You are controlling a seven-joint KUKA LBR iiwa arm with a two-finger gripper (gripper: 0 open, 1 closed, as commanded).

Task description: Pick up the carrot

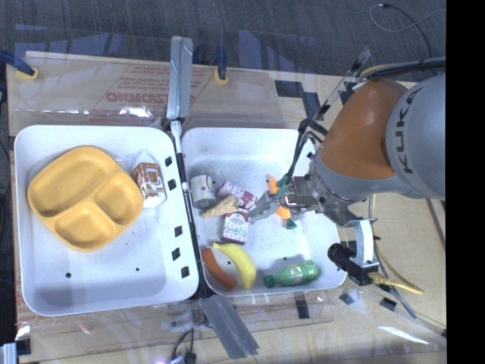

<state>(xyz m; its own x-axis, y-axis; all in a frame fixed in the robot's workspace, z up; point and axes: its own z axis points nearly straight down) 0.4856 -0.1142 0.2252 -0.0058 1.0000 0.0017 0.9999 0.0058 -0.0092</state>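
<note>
The arm (379,142) reaches in from the right over the right bin (227,139). Its gripper (276,202) is low inside that bin, near the right wall. The carrot (283,212) shows as orange pieces right at the gripper: one small bit just above it and one just below and to the right, with a small green piece beside the lower bit. Whether the carrot sits between the fingers cannot be told, and whether the fingers are apart or together cannot be told either; the metal parts there blur together.

Other contents of the right bin: a can (201,190) at the left side, lying near the divider; a tan piece and a small packet (239,194) just right of the can; a pink-and-white carton (236,227) below them. Along the near wall lie a sausage (217,268) and a banana (239,262), touching, with a green bottle (292,274) on its side to their right.

The left bin (91,287) holds a yellow divided tray (83,196) in its upper left part and a small brown-and-white carton (149,183) touching the tray's right edge.

Both bins rest on the counter (98,89).
</note>
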